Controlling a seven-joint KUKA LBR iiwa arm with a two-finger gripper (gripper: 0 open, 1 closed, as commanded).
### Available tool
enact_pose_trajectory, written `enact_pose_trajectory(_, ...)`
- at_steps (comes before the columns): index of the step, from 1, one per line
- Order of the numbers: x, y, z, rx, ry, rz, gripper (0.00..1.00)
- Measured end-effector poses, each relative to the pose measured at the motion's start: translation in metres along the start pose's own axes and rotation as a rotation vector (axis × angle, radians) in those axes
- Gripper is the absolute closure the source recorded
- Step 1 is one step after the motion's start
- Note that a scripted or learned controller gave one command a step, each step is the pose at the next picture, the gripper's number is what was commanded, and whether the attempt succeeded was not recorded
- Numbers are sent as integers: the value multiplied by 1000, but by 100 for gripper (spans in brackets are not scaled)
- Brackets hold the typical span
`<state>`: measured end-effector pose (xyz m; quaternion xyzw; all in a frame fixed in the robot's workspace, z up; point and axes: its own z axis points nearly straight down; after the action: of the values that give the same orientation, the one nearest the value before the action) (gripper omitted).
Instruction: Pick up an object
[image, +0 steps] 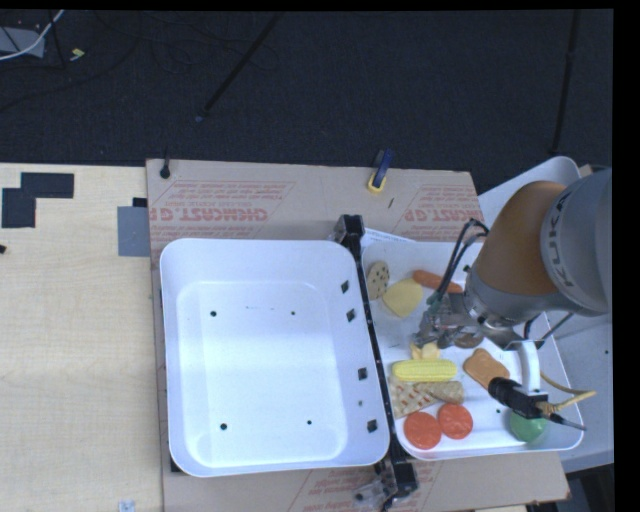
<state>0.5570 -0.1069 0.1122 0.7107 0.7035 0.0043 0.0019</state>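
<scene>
Yellow plastic corn cob (424, 371) lies in the right white bin (478, 436), just below the two-finger gripper (437, 334), which hangs above a small yellow piece (427, 351). Whether its fingers are spread or closed cannot be told. A pale yellow wedge (404, 297) sits just left of it.

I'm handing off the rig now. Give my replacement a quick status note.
Gripper: low in the right bin, above the corn cob; whether it grips anything can't be seen.
Right bin holds the corn cob, waffle, two tomato slices, yellow wedge, carrot, green piece.
Done: no pick confirmed.
Left: grasp one object and lift it.
</scene>
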Motion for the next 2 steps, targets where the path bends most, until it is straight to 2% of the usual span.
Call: enact_pose_trajectory(2, -2, 0, -19, 3, 1, 8, 100)
